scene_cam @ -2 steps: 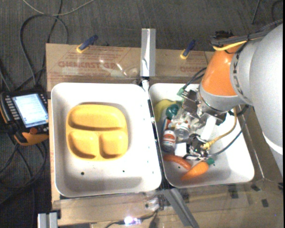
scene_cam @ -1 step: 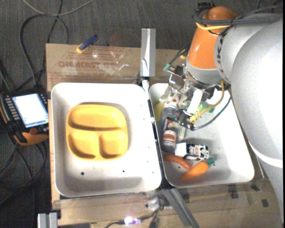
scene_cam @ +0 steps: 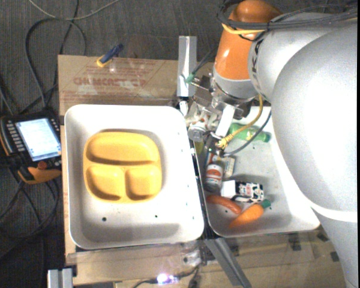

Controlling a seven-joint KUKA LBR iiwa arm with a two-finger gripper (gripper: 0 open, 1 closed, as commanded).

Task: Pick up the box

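Observation:
The box [scene_cam: 248, 191] is small and white with a black-and-white print. It lies flat near the front of the right bin [scene_cam: 288, 218], just above an orange carrot [scene_cam: 247, 216]. My gripper [scene_cam: 205, 126] hangs under the orange wrist band, over the right bin's back left corner near the wall between the two bins. It is well behind the box and apart from it. The wrist body and cables hide much of the gripper's tip.
A small bottle with a red label [scene_cam: 214, 174] stands left of the box, with a red sausage-like piece [scene_cam: 222, 203] in front. A green object [scene_cam: 253, 136] lies near the gripper. The left bin [scene_cam: 72, 221] holds a yellow divided tray [scene_cam: 123, 165]. The arm's big grey body covers the right side.

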